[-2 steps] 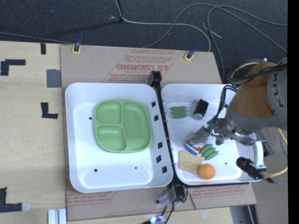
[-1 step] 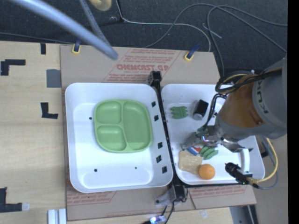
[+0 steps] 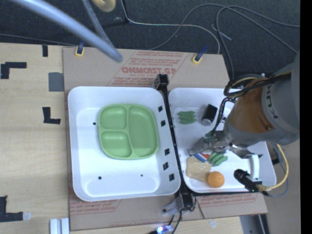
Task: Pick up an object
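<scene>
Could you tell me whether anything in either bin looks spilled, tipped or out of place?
Nothing stands out. The green divided plate lies flat in the left bin. In the right bin, the orange ball, beige block and small black object rest loosely, unspilled.

- Robotics lab bench, this: two white bins [image 3: 78, 130] clipped side by side on a cardboard sheet [image 3: 146, 65].
- Loose cables [image 3: 204, 13] trail across dark flooring behind.
- Black tape marks [image 3: 48, 115] dot the wooden benchtop [image 3: 29, 145].
</scene>
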### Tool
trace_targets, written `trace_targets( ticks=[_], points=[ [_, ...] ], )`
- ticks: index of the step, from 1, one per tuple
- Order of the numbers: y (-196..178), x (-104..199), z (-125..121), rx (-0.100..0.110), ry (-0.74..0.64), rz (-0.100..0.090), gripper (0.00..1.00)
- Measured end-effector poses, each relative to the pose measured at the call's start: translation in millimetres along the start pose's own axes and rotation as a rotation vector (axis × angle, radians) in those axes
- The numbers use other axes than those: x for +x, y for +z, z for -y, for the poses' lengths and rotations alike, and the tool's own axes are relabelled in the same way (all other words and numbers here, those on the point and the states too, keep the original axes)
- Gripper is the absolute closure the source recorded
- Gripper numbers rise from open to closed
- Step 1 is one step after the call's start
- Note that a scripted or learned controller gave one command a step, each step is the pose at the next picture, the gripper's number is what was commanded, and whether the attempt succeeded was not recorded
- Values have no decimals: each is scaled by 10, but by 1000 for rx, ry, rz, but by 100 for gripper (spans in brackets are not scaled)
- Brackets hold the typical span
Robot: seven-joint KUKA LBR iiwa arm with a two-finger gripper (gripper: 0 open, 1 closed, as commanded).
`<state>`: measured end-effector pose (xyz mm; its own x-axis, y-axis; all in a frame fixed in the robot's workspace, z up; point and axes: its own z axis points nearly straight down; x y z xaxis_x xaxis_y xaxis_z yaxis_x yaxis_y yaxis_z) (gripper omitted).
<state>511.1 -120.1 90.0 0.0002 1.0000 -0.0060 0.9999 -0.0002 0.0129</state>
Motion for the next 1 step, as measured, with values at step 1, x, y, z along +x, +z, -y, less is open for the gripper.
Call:
trace_targets(
  ticks=[1],
  points=[
    [-137,-15,-40,-14,0,6,100]
  ],
)
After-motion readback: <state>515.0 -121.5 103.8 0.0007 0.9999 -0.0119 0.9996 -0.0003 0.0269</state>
